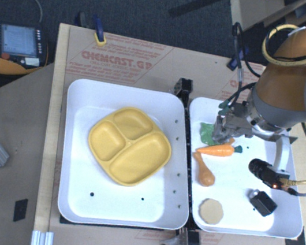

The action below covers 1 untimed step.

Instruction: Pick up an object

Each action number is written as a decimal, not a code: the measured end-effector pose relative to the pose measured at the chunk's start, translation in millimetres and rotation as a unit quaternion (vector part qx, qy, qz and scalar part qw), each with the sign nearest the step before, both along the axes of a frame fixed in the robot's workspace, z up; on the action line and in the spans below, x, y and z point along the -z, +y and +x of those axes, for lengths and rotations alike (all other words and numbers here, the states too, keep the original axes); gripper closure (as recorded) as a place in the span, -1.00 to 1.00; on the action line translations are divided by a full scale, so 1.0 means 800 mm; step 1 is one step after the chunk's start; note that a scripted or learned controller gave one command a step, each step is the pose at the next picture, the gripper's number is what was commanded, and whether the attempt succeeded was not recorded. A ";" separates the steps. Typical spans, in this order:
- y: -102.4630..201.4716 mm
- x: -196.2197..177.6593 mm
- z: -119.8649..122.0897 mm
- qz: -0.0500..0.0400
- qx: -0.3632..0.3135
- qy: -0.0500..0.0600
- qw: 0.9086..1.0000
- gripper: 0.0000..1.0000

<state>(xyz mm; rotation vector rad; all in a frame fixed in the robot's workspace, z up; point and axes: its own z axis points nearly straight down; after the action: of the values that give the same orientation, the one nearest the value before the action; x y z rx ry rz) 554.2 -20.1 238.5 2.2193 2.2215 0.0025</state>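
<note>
— What do we have in the camera view?
— We see two shallow white bins side by side. The left bin (74, 134) holds a yellow divided plate (129, 153), lying flat around its middle.
— And the right bin (287, 225)?
— There we find the loose things. An orange carrot (216, 150) lies crosswise near the bin's left wall. Just behind it, toward the far left corner, sits a green piece (207, 132); we cannot make out what it is. Nearer to us lies an orange-brown pear-shaped thing (205, 173), its narrow end close to the carrot's left end. Nearer still is a tan round disc (211, 211). A small black block (262, 203) lies to the disc's right, apart from it.
— Where is the gripper (224, 134)?
— It hangs low over the far left part of the right bin, right above the green piece and the carrot. We cannot tell whether it is wide or narrow, nor whether it touches or grips either one
</note>
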 end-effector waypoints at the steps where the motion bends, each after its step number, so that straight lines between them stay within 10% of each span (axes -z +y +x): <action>1: 0.071 -0.002 0.011 0.000 -0.003 0.000 1.000 1.00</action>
<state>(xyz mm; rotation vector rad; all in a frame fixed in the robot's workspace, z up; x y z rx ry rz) 562.7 36.5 240.3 2.2139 2.2277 0.0039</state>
